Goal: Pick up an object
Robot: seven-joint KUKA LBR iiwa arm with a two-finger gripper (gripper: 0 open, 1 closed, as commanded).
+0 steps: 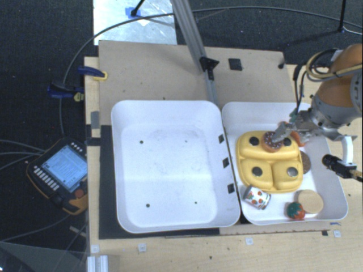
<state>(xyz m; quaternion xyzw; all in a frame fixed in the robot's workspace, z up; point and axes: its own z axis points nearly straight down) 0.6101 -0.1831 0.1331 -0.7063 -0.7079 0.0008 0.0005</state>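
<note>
End effector [279, 136] over yellow tray [270, 162], opening hard to judge, spotted cup [256, 197], tan disc [309, 201] nearby

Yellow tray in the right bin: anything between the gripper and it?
Nothing visible. The gripper is right over the yellow tray, at its upper right part, near a small brownish piece lying on top. The cup, green ball and tan disc sit nearer the bin's front edge, clear of it.
</note>
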